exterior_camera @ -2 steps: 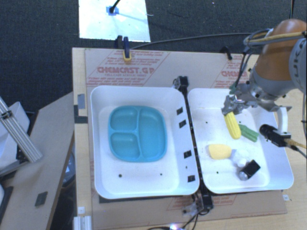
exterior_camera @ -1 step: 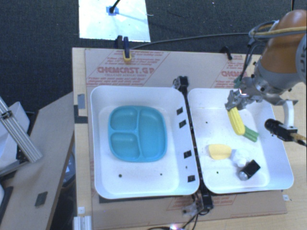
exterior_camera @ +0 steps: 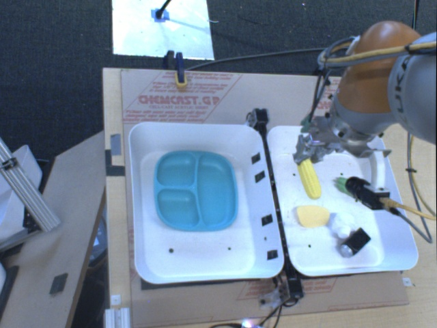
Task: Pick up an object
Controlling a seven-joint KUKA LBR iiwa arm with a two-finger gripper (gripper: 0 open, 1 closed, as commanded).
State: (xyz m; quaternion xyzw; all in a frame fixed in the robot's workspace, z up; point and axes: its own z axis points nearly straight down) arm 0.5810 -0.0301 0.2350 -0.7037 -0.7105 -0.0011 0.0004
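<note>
My gripper (exterior_camera: pixel 304 152) is low over the right bin (exterior_camera: pixel 403 255), at the bin's back left. Its tip sits right at the upper end of a yellow corn cob (exterior_camera: pixel 311 180), which lies lengthwise on the bin floor. I cannot tell whether it touches the cob. Nearer the front lie a pale yellow wedge (exterior_camera: pixel 311 216), a small white lump (exterior_camera: pixel 338 223) and a small black and silver object (exterior_camera: pixel 354 241). A small green piece (exterior_camera: pixel 341 183) lies right of the cob.
The left bin (exterior_camera: pixel 147 251) holds a blue divided plate (exterior_camera: pixel 196 190). A black divider (exterior_camera: pixel 270 197) runs between the bins. The grey and orange arm (exterior_camera: pixel 382 74) covers the right bin's back right corner.
</note>
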